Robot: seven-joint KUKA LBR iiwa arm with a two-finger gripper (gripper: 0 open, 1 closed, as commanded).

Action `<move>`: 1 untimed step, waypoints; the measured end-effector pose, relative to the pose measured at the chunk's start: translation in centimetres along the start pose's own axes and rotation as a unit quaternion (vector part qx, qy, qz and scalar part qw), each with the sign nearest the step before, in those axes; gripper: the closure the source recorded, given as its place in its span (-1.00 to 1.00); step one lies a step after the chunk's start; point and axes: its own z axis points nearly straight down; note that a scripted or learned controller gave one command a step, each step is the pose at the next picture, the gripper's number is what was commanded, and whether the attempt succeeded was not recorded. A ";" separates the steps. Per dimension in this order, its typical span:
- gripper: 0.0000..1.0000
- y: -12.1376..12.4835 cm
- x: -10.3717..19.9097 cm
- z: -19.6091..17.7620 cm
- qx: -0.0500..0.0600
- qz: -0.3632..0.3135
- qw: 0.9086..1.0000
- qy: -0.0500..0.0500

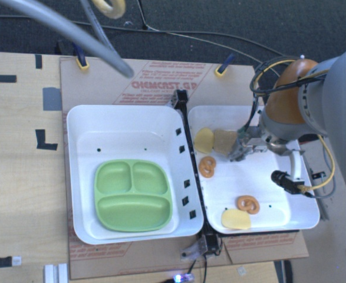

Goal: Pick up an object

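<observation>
In the right bin (296, 214) lie several small food items. A pale yellow round piece (204, 139) and a tan slice (223, 139) rest near its far left. An orange pretzel (207, 167) lies just below them. A second pretzel (248, 204) and a yellow wedge (236, 219) sit near the front wall. My gripper (239, 151) hangs low over the bin, right beside the tan slice's right edge, with the grey arm and its orange band (284, 96) above it. Nothing is visibly lifted.
The left bin (81, 158) holds a green divided plate (132, 194). A black divider with clips (187, 158) runs between the bins. Cables loop around the wrist at the right. Bare white floor shows in the middle of the right bin.
</observation>
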 end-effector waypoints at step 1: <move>1.00 -0.6 -0.3 -4.5 -0.002 0.001 1.000 0.000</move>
